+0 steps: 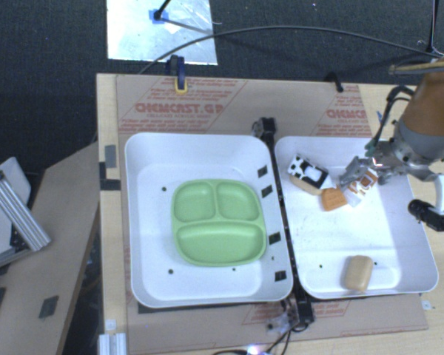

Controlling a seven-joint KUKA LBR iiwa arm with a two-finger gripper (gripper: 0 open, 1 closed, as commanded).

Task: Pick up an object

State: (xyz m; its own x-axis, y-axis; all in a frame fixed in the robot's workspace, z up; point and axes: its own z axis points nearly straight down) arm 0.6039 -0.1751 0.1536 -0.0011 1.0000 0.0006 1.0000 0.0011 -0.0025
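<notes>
In the right bin [414, 272] lie three things. A black-and-white block [307, 174] sits near the far left corner. Just to its right is a small orange piece [332, 199]. A tan rounded block [357, 273] rests near the front edge. My gripper [357, 181] reaches in from the right and hangs low over the bin's far part. Its tip is right beside the orange piece, on that piece's upper right. Whether it touches the piece is unclear.
The left bin [148, 198] holds a green divided plate [219, 222]. A black divider with clips [275, 198] runs between the two bins. Cardboard [207, 102] lies under both bins.
</notes>
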